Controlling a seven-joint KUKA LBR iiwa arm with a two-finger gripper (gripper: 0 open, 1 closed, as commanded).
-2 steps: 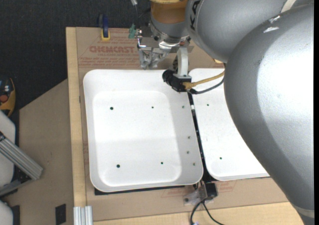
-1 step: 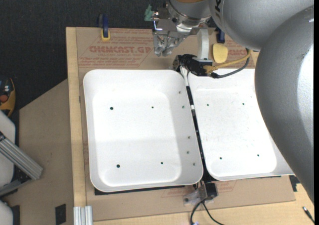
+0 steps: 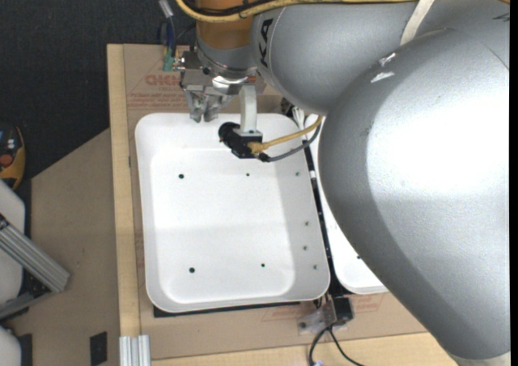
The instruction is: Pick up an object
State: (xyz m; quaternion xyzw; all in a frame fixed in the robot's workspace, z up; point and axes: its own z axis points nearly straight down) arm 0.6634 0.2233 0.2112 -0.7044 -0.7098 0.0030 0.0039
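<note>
White left bin (image 3: 227, 275) has the gripper (image 3: 206, 108) hanging over its far rim, its open-or-closed state impossible to tell, so the pick seems undone, any target likely hidden right of it under the arm (image 3: 405, 129).

Left bin (image 3: 227, 235) floor wide open from centre out to 6 and 9 o'clock. Blocked at 12 by gripper (image 3: 206, 113) and cable connector (image 3: 241, 143). Right bin (image 3: 356, 275) buried under arm (image 3: 405, 129), 3 o'clock.
</note>
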